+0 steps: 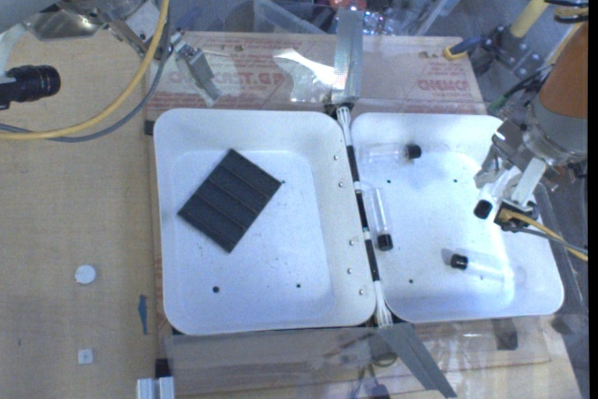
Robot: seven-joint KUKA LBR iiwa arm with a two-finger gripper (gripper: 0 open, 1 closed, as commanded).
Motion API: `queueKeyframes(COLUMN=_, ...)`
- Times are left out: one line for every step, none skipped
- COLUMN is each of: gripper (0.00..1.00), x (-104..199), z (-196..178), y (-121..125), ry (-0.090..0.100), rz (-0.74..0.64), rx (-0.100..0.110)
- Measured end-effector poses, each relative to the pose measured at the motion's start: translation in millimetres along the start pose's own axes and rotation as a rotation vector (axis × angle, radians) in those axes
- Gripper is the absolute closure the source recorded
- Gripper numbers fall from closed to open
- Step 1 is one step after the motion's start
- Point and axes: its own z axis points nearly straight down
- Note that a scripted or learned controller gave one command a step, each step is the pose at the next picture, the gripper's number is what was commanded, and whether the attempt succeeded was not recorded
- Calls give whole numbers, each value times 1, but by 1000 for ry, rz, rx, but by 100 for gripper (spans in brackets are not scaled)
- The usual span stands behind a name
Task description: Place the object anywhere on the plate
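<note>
Clear plastic with black caps: 3 vials lie on the floor of the right bin. The dark ribbed plate lies flat in the left bin, well apart from all of them. The far vial lies near the bin's back. The divider vial lies along the wall between the bins. The near vial lies just below the hand, which hovers over the bin's right side. Whether the hand is clenched or released cannot be told.

The main risk is probably the grasp. Each vial is round and slick, so an off-centre close would likely roll it aside or squirt it out. The divider vial hugs the wall, leaving little room on that side. A low carry could clip the ridge between the bins. On the plate, a vial let go from too high may roll off into the bin.
</note>
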Motion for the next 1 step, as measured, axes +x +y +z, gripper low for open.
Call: queueKeyframes(gripper=100, x=-23, z=43, y=-98, ry=0, rz=-38, rx=1)
